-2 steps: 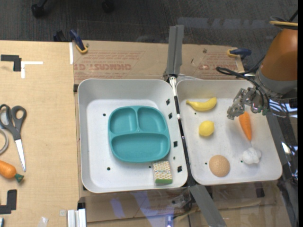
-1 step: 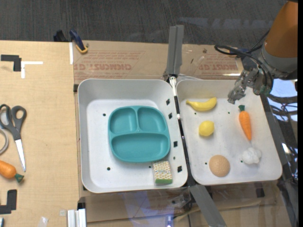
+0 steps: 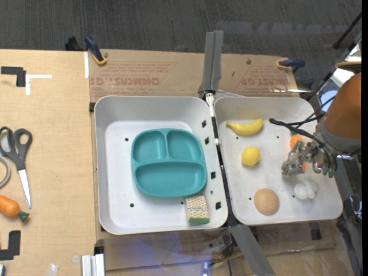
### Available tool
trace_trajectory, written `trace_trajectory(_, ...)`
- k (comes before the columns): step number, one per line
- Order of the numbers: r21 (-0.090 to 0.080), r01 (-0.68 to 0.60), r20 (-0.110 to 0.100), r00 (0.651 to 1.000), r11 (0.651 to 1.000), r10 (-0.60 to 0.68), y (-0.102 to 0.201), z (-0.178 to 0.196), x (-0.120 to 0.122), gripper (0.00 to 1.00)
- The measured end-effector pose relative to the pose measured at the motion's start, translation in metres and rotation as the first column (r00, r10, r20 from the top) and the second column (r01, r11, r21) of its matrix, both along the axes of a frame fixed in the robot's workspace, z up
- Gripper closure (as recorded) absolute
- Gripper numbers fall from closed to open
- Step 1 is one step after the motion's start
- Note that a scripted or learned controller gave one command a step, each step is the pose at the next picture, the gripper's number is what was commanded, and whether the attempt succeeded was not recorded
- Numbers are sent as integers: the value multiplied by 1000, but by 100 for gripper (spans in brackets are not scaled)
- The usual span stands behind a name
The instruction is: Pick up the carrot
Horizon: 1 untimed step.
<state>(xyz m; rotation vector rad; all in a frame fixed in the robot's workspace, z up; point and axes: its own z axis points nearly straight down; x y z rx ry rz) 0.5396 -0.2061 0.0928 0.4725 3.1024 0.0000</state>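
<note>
A small orange piece that looks like the carrot (image 3: 295,141) lies in the right bin (image 3: 241,211) near its right side, mostly covered by the gripper's body. The gripper (image 3: 294,164) hangs low over the bin floor just in front of that orange piece, pointing down and to the left. I see nothing clearly held in it. The arm's orange band (image 3: 348,111) fills the right edge above it.
The right bin also holds a banana (image 3: 245,127), a lemon (image 3: 250,156), a brown egg-like ball (image 3: 266,201) and a white lump (image 3: 305,190). The left bin has a teal divided plate (image 3: 168,161) and a sponge (image 3: 198,210). Scissors (image 3: 17,160) and another carrot-like toy (image 3: 10,207) lie on the bench at left.
</note>
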Motion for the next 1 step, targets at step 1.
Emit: trace_trajectory(1,0,0,0,1000,1000,0,0,0,0,0)
